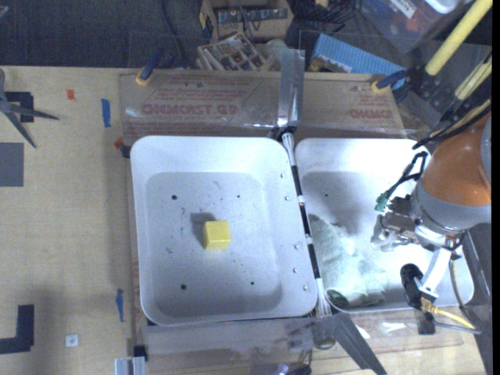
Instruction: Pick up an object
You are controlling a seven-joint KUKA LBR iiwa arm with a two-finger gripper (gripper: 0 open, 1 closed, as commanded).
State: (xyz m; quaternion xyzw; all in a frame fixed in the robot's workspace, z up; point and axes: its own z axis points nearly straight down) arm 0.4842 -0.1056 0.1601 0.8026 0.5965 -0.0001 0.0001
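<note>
Yellow, a small block (217,234) lies near the middle of the left bin (156,162). The arm's tool (391,229) hangs over the right bin (344,158), well apart from the block; whether it is wide or narrow cannot be told.

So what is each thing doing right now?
yellow block: resting flat on the floor of the left bin, nothing touching it.
grey-white cloth: lying crumpled in the right bin.
robot arm: reaching over the right bin, apart from the block.
</note>
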